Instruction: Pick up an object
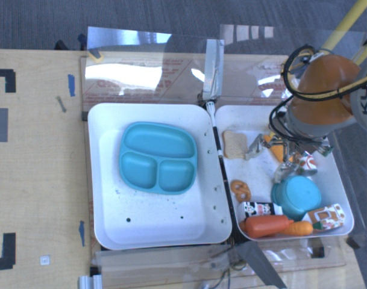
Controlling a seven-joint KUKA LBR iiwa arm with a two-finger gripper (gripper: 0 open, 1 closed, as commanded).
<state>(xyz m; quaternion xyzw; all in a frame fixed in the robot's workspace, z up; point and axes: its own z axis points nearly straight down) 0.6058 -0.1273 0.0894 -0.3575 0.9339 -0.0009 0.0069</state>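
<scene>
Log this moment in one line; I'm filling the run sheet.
arm: over right bin | gripper: above blue bowl | grasp: unclear | left bin: blue tray

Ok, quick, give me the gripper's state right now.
Gripper: low in the right bin, just above the blue bowl; cannot tell if it is open, closed or holding anything.

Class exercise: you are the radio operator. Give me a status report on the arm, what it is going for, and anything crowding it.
Tool low in right bin, finger state unclear. Nothing seen held. Blue bowl just below it. Pretzel, toast, carrot nearby.
</scene>
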